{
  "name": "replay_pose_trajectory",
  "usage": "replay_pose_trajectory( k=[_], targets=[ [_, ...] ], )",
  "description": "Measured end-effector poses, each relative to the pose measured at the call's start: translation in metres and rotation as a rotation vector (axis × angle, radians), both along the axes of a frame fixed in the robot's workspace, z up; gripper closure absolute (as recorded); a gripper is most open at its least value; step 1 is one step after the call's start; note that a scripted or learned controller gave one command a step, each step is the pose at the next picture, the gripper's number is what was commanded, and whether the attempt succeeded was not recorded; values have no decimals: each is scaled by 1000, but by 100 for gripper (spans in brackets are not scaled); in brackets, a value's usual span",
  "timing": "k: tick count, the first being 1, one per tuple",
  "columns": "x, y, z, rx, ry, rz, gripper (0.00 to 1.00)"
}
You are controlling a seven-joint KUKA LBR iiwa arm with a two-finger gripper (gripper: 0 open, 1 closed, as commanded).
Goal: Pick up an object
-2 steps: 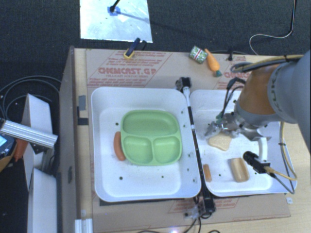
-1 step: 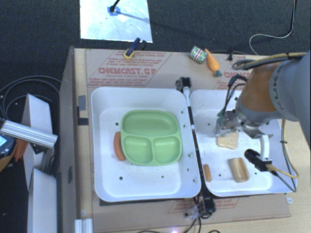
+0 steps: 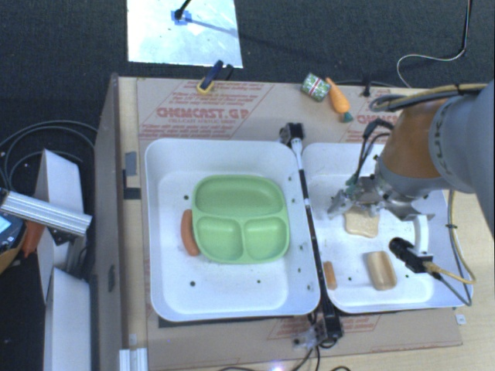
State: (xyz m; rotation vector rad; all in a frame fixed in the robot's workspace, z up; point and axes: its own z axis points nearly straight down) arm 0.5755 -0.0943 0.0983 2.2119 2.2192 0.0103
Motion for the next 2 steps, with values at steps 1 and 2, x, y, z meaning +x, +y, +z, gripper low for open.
replay_pose_trajectory(
  k=[1,2],
  targets=[
    [39,-20,-14,0,8,1,0],
    [13,-24,-9,1,9,-2,0]
  ],
)
